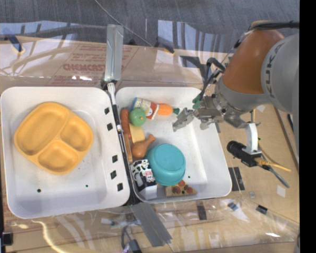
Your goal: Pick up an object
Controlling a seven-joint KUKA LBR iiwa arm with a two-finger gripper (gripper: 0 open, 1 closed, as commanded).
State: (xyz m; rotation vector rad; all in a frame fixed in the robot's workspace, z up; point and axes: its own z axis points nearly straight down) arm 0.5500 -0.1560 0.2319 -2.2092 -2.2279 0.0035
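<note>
reaching in from the right, the grey arm (263, 73) with its orange band hangs its gripper (183, 119) over the right bin (213, 157), above the bare white floor in that bin's upper right part. the fingers (180, 121) look slightly parted with nothing between them, though the slant makes the gap hard to judge.

the objects sit in the left half of the right bin. a green apple (137, 117) lies near the top, touching a small white carton (144, 105) with an orange carrot (164, 109) just beside it, nearest the gripper. a sausage (126, 121) runs along the left wall. below are a yellow cheese wedge (138, 135) and a brown drumstick (141, 146), then a teal bowl (167, 164) turned upside down. a black-and-white carton (142, 173) and a pizza slice (181, 190) lie at the bottom edge.

the left bin (21, 194) holds a yellow divided plate (53, 137).
</note>
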